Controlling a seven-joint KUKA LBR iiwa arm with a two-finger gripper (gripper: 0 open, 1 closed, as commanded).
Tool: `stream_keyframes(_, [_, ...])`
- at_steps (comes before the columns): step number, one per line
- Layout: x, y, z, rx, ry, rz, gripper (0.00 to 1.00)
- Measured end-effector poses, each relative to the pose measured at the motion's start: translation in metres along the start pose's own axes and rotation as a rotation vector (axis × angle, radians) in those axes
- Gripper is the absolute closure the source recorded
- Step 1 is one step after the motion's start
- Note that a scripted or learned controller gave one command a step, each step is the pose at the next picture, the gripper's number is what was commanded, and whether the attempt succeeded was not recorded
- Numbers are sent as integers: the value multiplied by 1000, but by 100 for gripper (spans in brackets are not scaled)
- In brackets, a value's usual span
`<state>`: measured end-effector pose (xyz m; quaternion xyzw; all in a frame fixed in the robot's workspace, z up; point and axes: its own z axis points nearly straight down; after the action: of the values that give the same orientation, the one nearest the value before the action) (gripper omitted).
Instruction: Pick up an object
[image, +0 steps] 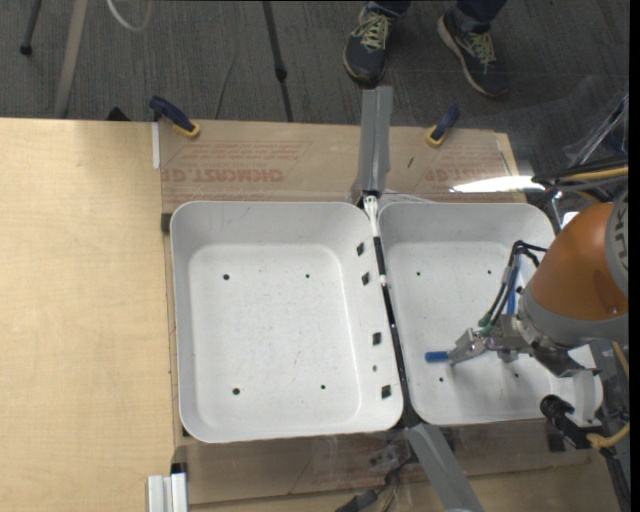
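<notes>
Gripper (462, 350), a metallic two-finger assembly on the grey arm with an orange band (585, 265), sits low inside the right-hand shallow white plastic bin (440, 395); whether it is parted or closed cannot be told at this scale. Just off its tip, toward the bin's middle, lies a small blue elongated object (437, 355), apparently resting on the bin floor, touching or nearly touching the tip; no grasp can be confirmed. Beyond that object, past the dark central divider strip (383, 290), stands the left-hand shallow white plastic bin (190, 330), square with rounded corners, its smooth floor faintly speckled and marked by small dark dots. Both bins rest on a brown cardboard sheet (250, 165) printed with reddish lettering, fixed at its far edge by two blue-and-yellow clamps (175, 115). Farther from the tool, a pale wooden bench surface (75, 300) shows a fine matte grain. Behind the bench, grey ribbed carpet (200, 55) carries thin metal stand legs and two dark laced shoes (368, 42) of a standing person.
</notes>
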<state>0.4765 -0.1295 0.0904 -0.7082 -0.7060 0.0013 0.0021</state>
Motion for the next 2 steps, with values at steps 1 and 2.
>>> stream_keyframes(1, [0,14,-108,-4,-3,128,0])
stream_keyframes(2, [-58,54,-1,-3,-2,146,0])
